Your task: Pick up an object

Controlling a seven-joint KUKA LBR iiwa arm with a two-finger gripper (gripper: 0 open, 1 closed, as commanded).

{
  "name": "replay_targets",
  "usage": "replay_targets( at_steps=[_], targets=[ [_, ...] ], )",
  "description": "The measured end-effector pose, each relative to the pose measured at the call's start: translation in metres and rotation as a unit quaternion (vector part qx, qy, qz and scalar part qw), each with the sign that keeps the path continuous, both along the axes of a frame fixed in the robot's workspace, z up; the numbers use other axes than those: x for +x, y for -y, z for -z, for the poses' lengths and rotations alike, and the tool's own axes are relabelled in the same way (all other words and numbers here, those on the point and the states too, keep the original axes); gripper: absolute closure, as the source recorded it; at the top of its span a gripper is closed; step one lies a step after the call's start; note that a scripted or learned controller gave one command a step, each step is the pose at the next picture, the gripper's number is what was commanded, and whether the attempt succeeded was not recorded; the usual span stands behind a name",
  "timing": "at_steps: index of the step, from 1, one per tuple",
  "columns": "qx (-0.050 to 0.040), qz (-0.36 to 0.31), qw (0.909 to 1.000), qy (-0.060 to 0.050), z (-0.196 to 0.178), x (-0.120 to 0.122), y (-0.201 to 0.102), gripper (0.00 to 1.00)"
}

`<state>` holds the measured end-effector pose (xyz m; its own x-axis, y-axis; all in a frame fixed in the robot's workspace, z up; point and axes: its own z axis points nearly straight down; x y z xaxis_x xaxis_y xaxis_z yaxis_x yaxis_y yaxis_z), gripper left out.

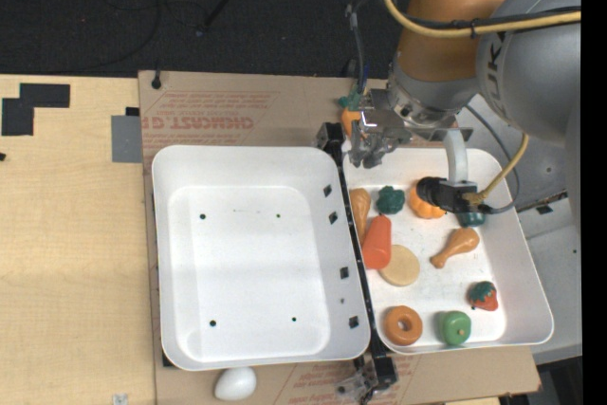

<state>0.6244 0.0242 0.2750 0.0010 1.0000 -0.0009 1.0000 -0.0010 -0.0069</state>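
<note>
My gripper hangs over the far left corner of the right bin, with the orange-banded wrist above it. Nothing is visibly held under it. Just below it in the bin lie an orange carrot-like piece and a dark green broccoli. Further toward the front are a red pepper, a tan disc and a drumstick. An orange pumpkin sits on the right, partly behind a black cable fitting.
A donut, a green apple and a strawberry lie along the right bin's front. The left bin adjoins it across a black divider. A white egg-shaped thing rests outside, at the bench's front edge.
</note>
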Motion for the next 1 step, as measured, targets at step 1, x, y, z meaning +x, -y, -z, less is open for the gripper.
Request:
replay_targets(
  at_steps=[1],
  targets=[
    [0.0003, 0.0, 1.0, 0.0, -0.0039, -0.022, 0.0166, 1.0]
  ],
)
